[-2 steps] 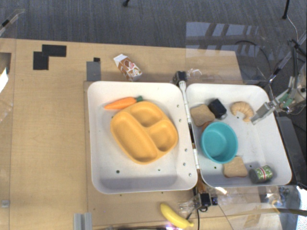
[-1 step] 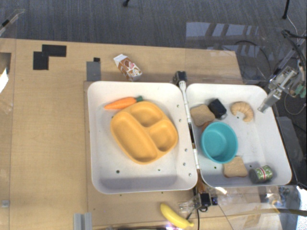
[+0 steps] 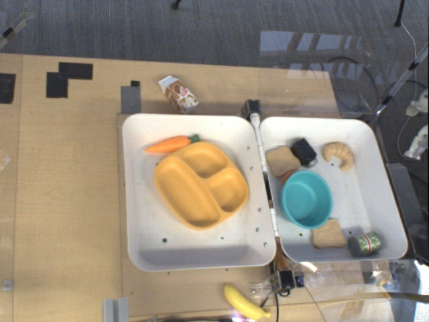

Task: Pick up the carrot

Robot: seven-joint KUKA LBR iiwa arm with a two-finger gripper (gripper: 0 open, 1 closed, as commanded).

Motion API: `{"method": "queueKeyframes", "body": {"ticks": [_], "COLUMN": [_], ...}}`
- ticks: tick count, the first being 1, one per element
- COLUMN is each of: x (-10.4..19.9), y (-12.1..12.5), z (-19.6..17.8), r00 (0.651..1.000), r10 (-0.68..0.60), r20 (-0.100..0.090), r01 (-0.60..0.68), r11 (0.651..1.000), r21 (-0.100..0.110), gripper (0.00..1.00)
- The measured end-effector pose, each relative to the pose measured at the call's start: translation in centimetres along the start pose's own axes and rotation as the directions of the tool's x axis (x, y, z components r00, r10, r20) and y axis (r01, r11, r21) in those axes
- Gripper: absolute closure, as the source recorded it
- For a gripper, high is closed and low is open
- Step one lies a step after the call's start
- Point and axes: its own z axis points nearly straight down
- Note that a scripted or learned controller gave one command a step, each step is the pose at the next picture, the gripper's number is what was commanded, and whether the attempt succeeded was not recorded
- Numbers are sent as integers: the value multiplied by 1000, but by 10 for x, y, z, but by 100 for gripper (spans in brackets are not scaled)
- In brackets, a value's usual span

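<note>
Camera view: carrot [image 3: 171,143] in left bin [image 3: 137,200], touching yellow plate's [image 3: 199,183] far rim, reachable from above; jaws' state: cannot tell

Wooden bench [image 3: 60,200] with two white bins [image 3: 144,247], banana [image 3: 242,304], packet [image 3: 178,92].

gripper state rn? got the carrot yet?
Gripper: cannot be told from the camera view.
Carrot: not held, lying in the left bin by the yellow divided plate.
</note>
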Motion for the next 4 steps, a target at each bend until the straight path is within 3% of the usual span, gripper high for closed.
{"method": "queueKeyframes", "body": {"ticks": [1,2,3,4], "x": [23,17,28,43], "y": [-20,-16,3,38], "z": [-103,-122,-61,27], "r00": [991,938,927,995], "r10": [-135,-347,-376,-97], "r20": [4,-3,-9,-14], "r01": [135,347,376,97], "r11": [991,938,927,995], "r21": [2,-3,-6,-4], "gripper": [0,0,0,0]}}
